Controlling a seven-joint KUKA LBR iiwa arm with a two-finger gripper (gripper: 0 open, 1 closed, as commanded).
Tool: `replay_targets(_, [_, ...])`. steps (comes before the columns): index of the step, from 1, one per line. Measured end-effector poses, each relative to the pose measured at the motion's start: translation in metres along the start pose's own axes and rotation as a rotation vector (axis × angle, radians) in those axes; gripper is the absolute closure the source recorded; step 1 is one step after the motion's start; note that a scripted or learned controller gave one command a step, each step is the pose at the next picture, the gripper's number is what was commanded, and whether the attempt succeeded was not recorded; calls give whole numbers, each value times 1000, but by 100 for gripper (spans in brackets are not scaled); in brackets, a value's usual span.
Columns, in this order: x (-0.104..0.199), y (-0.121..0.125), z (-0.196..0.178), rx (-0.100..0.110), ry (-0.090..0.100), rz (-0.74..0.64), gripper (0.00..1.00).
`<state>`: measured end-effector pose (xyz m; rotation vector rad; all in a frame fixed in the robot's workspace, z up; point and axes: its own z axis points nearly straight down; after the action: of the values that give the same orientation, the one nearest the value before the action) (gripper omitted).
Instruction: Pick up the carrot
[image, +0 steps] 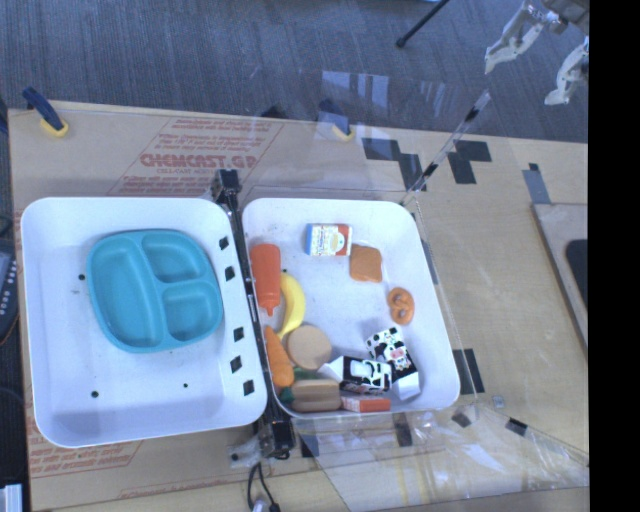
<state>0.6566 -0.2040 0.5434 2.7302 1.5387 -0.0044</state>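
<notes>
The left bin (40, 330) holds a blue tray (155, 290) with three compartments, lying toward its far left. Just right of it, the right bin (430, 290) is crowded. Along its left wall lies a red-orange bottle (265, 277), with a banana (292, 305) touching its right side. Nearer the camera on the same wall is the carrot (279, 358), tilted, its thin end pointing far, just left of a tan round bun (309, 346). At the near edge sit a brown loaf (316, 394) and a small red piece (366, 404), hard to identify. Right of those is a black-and-white carton (383, 362). Farther back are a small box (328, 239), an orange square (366, 263) and an orange pretzel-like shape (401, 303). The end effector (545, 55) hangs at the far right, well apart from the bins and beyond the worktop (500, 270), its pale fingers (510, 42) spread apart with nothing between them.
</notes>
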Motion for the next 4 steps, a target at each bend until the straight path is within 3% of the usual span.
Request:
replay_targets(1, [1,0,0,-2,1,372,0])
replay_targets(2, [5,-1,-10,-1,1,355,100])
replay_targets(4, [11,-2,-29,-5,-4,325,100])
